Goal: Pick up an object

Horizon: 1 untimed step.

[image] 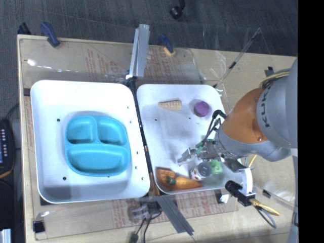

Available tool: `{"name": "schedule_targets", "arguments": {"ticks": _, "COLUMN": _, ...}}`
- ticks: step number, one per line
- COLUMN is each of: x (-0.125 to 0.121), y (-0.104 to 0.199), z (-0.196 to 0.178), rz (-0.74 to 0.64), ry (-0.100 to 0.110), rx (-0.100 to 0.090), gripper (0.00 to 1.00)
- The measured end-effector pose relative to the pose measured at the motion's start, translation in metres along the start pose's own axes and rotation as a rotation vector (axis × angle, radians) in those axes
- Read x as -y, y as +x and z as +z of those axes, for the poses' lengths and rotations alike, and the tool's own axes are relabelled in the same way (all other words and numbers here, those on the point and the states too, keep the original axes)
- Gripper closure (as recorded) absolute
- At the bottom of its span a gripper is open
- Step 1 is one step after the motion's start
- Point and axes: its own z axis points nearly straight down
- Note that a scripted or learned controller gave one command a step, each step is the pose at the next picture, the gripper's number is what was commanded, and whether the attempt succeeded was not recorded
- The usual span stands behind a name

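A: Where was the carrot [178, 180]?
B: Lower edge of right bin [152, 100]. Gripper [199, 158] hovered just above it, near a green piece [216, 167].
A: Gripper state?
B: Couldn't tell. Cone [170, 105], purple ball [202, 108] farther up; blue tray [96, 145] in left bin [45, 100].

Part of "KUKA" lettering on grey arm [276, 115]; red bench print illegible.

My gripper [195, 158] hangs low in the right bin [152, 135], beside a carrot [178, 181], far from a purple ball [202, 108]. The left bin [45, 105] holds a blue divided tray [97, 145].
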Motion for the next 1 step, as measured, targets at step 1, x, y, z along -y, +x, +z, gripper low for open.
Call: {"name": "schedule_targets", "arguments": {"ticks": 1, "x": -0.0018, "y": 0.0002, "z": -0.0102, "rz": -0.004, "ry": -0.002, "rx": 0.000, "gripper": 1.00}}
